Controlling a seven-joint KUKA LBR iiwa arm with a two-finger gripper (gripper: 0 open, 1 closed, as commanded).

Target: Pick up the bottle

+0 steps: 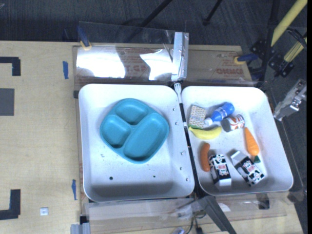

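The bottle (pixel 222 112) lay crowded by banana (pixel 204 133) and can (pixel 233 124); the gripper (pixel 291 101) hung outside the bin (pixel 281 156), its grip unreadable.

No legible text on any object

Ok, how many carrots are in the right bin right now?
2. One carrot lies near the right bin's right side, below the can. The other carrot lies at its left, under the banana. None looks hidden.

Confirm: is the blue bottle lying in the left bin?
No, the blue bottle lies in the right bin, beside the banana.
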